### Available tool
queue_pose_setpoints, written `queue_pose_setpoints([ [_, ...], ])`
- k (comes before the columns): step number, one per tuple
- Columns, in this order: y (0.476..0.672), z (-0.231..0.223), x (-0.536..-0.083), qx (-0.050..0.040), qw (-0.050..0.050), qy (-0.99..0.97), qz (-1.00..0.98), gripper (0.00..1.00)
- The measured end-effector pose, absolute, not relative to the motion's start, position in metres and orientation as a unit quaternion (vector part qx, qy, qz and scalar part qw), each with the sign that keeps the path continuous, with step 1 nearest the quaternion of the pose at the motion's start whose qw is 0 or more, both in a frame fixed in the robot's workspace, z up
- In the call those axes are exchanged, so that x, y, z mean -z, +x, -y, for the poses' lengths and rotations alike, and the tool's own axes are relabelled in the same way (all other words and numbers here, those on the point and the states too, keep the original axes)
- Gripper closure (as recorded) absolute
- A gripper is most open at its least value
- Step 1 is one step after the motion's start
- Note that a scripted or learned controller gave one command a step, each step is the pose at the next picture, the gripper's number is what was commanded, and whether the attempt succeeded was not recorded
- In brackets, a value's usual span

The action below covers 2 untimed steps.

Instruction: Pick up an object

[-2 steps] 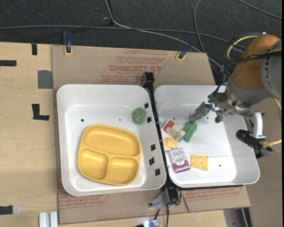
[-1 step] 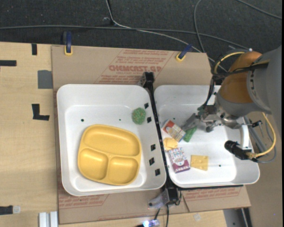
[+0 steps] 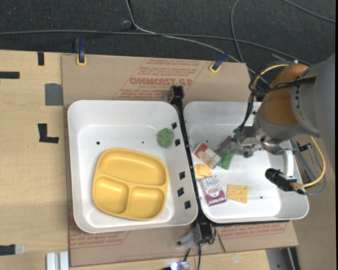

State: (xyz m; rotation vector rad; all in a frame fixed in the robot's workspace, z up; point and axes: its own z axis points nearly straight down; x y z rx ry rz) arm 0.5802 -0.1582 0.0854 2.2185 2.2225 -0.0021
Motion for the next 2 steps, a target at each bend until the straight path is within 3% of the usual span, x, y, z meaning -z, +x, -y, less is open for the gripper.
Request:
queue_pose_setpoints([
  [1,0.581,0.159,-0.096,0.0003,0.002,0.706,-0.708,1.00],
  [2,0.587,0.152,-0.157,-0.0013,0.002,0.706,-0.708,1.00],
])
